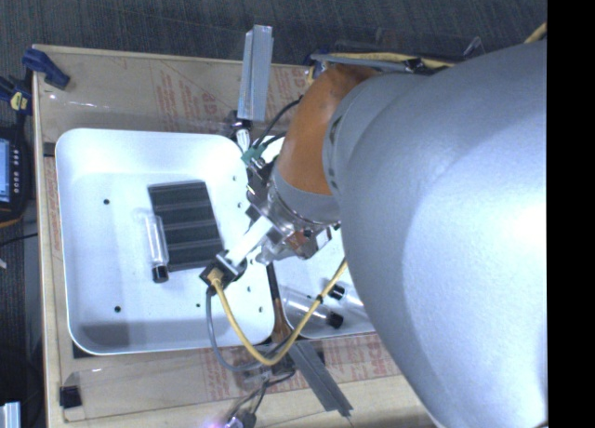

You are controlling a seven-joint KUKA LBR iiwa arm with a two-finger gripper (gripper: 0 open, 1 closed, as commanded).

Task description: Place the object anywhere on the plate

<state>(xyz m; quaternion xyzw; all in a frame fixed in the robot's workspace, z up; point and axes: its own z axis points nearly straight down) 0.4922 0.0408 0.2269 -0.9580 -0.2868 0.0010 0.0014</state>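
Clear plastic tube (155, 242) with black cap, lying flat in left white bin (74, 184), just beside left edge of dark ribbed plate (189, 223). Likely light, stiff, smooth, prone to rolling; best pinched across its middle. Long axis running top to bottom of view, parallel to plate, cap toward bottom. Gripper (282, 238) above the bins' adjoining rims; whether open or closed, cannot tell.

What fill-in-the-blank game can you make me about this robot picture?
The dark ribbed plate lies in the white bin on the view's ____. The cap of the clear tube beside it is ____. The band on the arm is ____.
Missing words: left, black, orange.
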